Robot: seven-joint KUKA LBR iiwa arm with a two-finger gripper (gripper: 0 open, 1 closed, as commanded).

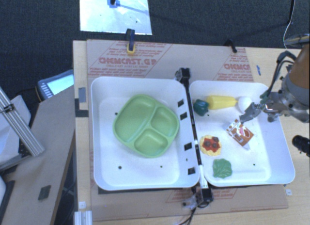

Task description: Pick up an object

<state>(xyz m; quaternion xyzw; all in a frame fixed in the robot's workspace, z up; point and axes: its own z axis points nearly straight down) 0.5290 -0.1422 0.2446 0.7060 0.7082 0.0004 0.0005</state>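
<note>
- The grey two-finger gripper (252,114) hovers over the small red-and-white carton (240,134); its pincer state I cannot tell
- Nothing lifted; the grasp remains

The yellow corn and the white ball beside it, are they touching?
Touching: the camera view shows the yellow corn's right end meeting the white ball, no bin floor between them.

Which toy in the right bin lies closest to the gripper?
The brown-and-white packet, just below the gripper; the white ball is close too, the rest lie farther left.
</note>
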